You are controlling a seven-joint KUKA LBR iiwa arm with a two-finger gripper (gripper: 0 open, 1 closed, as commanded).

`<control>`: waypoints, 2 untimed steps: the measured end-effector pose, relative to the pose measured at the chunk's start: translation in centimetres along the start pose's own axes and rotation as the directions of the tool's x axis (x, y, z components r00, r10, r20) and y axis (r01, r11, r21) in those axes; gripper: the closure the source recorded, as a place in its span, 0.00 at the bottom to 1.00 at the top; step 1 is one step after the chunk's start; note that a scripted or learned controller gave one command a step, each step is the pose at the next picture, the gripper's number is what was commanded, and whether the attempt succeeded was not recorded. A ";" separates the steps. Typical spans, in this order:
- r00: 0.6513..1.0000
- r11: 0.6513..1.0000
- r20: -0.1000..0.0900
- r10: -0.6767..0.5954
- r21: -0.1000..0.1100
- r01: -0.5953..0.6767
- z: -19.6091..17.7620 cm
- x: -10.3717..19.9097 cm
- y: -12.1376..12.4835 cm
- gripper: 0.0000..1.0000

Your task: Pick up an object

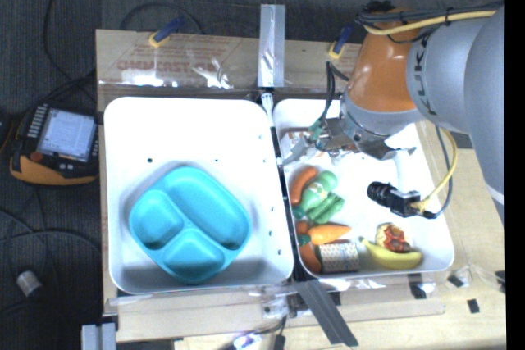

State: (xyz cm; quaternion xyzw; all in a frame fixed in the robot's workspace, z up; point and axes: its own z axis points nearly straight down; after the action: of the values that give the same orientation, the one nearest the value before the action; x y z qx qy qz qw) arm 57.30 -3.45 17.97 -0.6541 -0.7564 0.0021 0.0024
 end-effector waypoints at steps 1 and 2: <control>1.000 1.000 0.000 -0.024 0.000 0.024 0.0 -0.6 -5.6 0.00; 0.999 0.999 0.000 0.035 0.000 -0.035 0.0 -2.7 1.9 0.00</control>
State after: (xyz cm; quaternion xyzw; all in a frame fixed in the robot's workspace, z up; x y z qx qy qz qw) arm 59.53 -5.81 17.93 -0.6672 -0.7448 0.0022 0.0024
